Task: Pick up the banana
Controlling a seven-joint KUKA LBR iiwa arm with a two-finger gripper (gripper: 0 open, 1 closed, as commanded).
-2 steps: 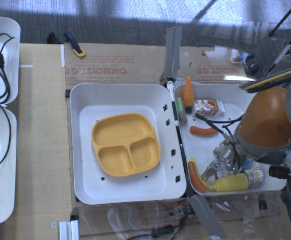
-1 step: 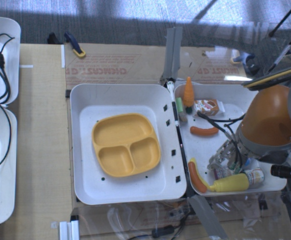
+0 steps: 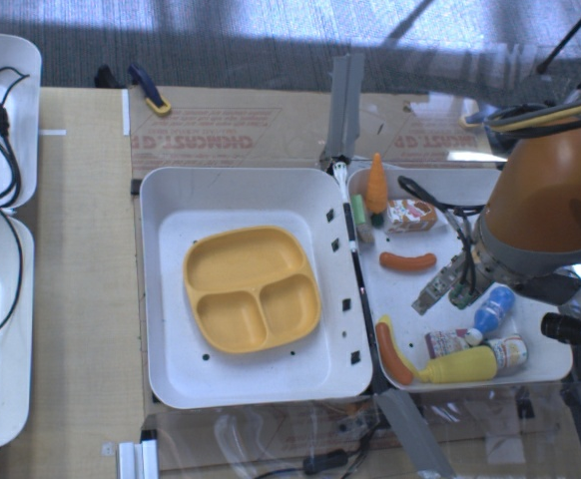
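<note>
Camera view, looking down on the bench: the arm (image 3: 540,193), grey with a broad orange section, reaches in from the right and covers the right bin's (image 3: 560,367) upper right portion. Its gripper (image 3: 450,282) hangs low over the middle of that bin; whether it is parted or closed cannot be told from here, and nothing is seen held in it. Items lie crowded around the gripper. A sausage (image 3: 407,261) sits just to its upper left, a packet with red print (image 3: 408,215) lies above that, and an orange carrot-shaped toy (image 3: 375,190) and a green item (image 3: 359,216) rest against the divider wall. A blue bottle (image 3: 493,309) lies just right of the gripper, with a small labelled bottle (image 3: 452,342) and a capped jar (image 3: 511,351) below it. The left bin (image 3: 161,297) holds a yellow three-compartment plate (image 3: 253,288), set slightly askew near the bin's centre; its compartments hold nothing. The banana (image 3: 460,365) lies along the right bin's near edge, well below the gripper and apart from it. It is yellow and lies roughly horizontal, touching the capped jar on its right. A red curved item (image 3: 392,352) lies against its left end, beside the divider.
</note>
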